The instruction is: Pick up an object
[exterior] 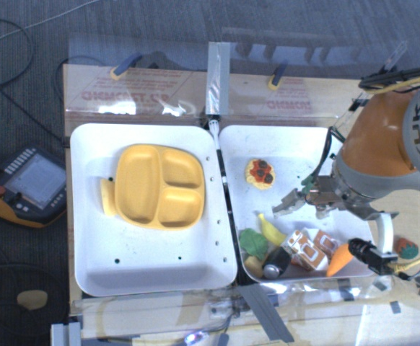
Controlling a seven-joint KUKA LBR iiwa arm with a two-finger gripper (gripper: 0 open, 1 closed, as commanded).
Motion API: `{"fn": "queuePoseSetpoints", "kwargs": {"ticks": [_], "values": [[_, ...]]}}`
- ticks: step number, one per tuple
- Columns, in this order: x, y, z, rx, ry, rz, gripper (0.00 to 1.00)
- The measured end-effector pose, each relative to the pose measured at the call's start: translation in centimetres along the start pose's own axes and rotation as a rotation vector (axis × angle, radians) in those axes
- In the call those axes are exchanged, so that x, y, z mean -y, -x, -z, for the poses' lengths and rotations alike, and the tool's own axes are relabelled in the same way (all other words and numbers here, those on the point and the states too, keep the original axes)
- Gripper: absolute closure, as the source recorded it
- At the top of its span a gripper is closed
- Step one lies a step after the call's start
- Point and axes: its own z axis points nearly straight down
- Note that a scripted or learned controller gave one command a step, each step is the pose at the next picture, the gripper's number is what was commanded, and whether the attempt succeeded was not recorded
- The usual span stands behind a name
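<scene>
Left bin (87, 265): holds one yellow divided plate (158, 186).
Right bin (296, 139): pizza toy (260, 172) near the top; banana (270, 229), green leaf toy (252, 241), dark can (273, 262), patterned box (309, 249), carrot (339, 259) clustered along the near wall.
Tool (291, 204): fingers spread, holding nothing, over bare floor just above the banana.

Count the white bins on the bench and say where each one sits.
2. The left bin holds a yellow tray; the right bin holds small toy foods, under the arm.
</scene>
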Motion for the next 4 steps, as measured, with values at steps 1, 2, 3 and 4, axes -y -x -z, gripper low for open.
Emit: {"fn": "queuePoseSetpoints", "kwargs": {"ticks": [1, 2, 3, 4], "values": [[0.5, -0.1, -9.4, -0.003, 0.000, -0.102, 0.00], [0.7, -4.4, -1.6, -0.001, -0.001, -0.056, 0.00], [-3.7, 0.4, -10.7, 0.001, 0.013, -0.010, 0.00], [-4.5, -0.7, -10.8, 0.001, 0.010, -0.247, 0.00]]}}
